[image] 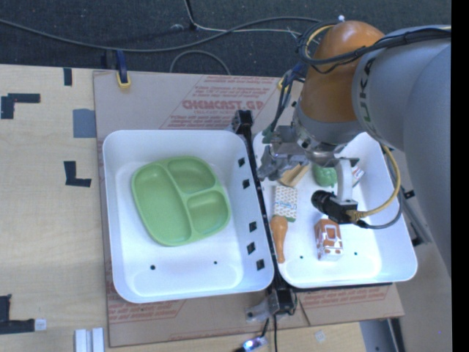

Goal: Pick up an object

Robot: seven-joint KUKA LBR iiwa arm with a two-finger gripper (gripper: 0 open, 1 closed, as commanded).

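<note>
My gripper point(282, 163) hangs low over the upper left part of the right bin point(381, 266). A tan piece point(295, 173) pokes out right beside it; whether it is gripped I cannot tell. Below the gripper lies a pale speckled packet point(286, 202), and below that an orange carrot point(280, 235) along the bin's left wall. A green object point(325, 174) and a red-and-white item point(356, 173) sit just right of the gripper, partly under the wrist. An orange-and-white box point(329, 239) rests lower in the bin.
The left bin point(146, 277) holds a green divided plate point(180, 199). A black divider with clips point(253, 204) runs between the two bins. The big grey arm covers the right bin's upper right. Cables trail across the dark floor behind the bench.
</note>
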